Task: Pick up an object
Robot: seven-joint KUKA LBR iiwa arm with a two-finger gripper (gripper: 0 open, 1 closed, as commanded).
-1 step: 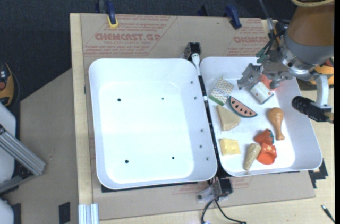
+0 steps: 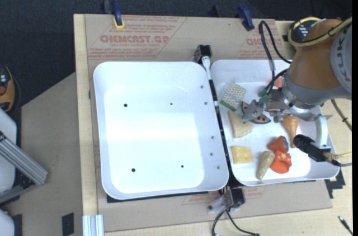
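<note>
My gripper [image 2: 250, 112] reaches into the right bin [image 2: 253, 70] from the right, low over its middle. Just below its tip lies a pale wedge-shaped piece [image 2: 241, 127]. A checkered green and white object [image 2: 234, 94] lies up and left of it. Toward the bin's front sit a yellow block [image 2: 241, 154], a tan elongated piece [image 2: 265, 164] and a red object [image 2: 279, 155]. An orange cone [image 2: 291, 127] lies beside the wrist. I see nothing clearly between the fingers.
The left bin [image 2: 156, 128] lies beside the right one, sharing a middle rim. Black cables run over the right bin's back edge. The arm's orange band [image 2: 316, 61] covers the bin's right side. Blue clamps [image 2: 244, 15] hold the board's far edge.
</note>
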